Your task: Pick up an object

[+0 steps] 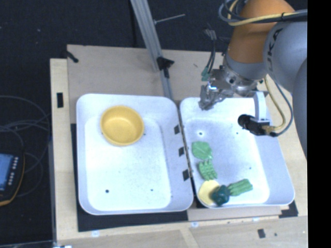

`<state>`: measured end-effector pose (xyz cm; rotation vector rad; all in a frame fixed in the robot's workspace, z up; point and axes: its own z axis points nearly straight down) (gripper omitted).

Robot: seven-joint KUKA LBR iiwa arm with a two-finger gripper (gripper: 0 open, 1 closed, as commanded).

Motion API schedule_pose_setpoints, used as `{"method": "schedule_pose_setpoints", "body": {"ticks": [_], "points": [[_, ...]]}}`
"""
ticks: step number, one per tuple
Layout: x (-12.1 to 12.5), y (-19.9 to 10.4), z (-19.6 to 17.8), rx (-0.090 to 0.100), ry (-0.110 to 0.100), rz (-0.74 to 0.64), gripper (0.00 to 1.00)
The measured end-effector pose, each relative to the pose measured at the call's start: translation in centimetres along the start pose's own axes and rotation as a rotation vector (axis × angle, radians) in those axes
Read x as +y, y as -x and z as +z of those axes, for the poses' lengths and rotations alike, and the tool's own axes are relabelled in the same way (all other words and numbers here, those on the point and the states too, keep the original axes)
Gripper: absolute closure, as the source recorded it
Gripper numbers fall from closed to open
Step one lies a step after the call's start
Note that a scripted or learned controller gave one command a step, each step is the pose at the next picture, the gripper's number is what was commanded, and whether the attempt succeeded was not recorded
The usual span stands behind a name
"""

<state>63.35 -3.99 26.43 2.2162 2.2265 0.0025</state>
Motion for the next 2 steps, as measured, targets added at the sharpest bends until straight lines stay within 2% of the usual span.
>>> {"method": "schedule_pose_setpoints", "body": {"ticks": [2], "points": [[2.3, -9.7, 2.8, -0.001, -0.001, 0.002, 1.0]]}}
